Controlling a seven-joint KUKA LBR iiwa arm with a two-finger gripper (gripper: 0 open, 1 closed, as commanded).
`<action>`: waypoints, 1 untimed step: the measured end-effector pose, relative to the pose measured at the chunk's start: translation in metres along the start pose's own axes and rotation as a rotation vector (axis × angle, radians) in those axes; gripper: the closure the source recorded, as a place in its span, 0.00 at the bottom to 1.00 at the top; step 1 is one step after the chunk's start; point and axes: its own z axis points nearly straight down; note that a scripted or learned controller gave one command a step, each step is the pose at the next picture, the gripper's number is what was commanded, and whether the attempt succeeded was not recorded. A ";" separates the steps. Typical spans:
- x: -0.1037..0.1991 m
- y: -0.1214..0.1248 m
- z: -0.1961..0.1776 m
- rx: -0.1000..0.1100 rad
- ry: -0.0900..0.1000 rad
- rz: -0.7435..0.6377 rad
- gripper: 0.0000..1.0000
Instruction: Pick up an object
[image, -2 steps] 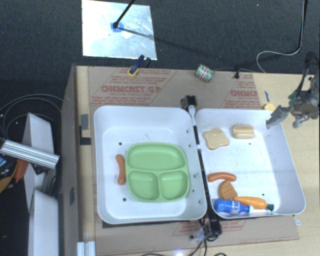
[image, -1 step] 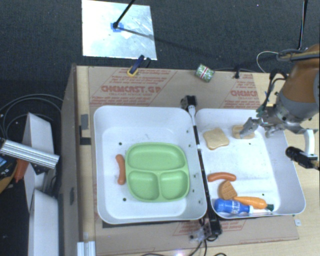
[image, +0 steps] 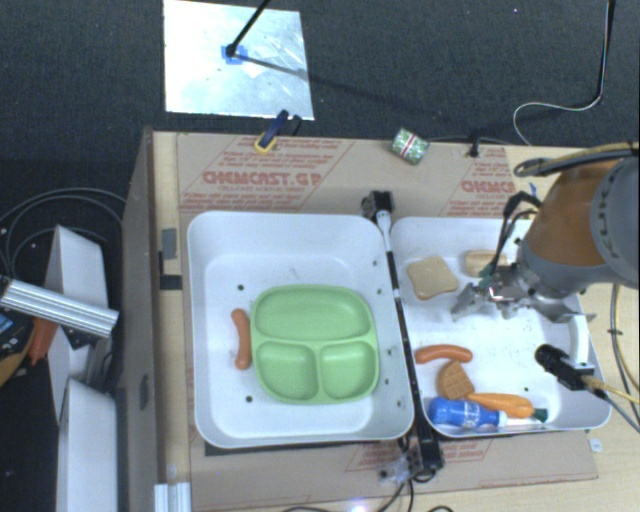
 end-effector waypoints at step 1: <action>0.045 -0.035 0.003 0.000 0.000 -0.002 0.00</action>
